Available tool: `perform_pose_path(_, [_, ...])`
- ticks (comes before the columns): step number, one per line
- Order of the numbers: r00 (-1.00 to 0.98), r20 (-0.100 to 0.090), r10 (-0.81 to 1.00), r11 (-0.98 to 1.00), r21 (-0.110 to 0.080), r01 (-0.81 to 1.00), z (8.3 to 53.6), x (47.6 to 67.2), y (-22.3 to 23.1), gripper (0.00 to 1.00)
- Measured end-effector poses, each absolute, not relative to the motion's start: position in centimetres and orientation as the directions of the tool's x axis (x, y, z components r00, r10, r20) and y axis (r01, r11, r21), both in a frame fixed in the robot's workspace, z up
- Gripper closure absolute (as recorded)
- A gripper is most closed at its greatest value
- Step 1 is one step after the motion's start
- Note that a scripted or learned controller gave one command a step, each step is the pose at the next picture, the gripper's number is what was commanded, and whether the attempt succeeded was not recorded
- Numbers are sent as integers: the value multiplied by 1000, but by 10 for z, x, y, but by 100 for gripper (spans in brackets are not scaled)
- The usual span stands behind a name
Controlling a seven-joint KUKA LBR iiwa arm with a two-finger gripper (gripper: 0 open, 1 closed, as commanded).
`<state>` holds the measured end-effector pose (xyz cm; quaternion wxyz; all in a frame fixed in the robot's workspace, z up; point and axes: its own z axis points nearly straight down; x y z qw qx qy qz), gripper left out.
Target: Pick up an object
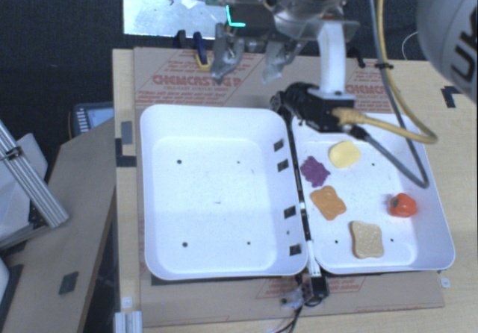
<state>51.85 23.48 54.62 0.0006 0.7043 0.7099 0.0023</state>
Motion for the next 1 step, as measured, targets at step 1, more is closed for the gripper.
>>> perform_pose_path(1, [-10, 4, 1000, 10, 7, 1000, 558, 519, 235, 100])
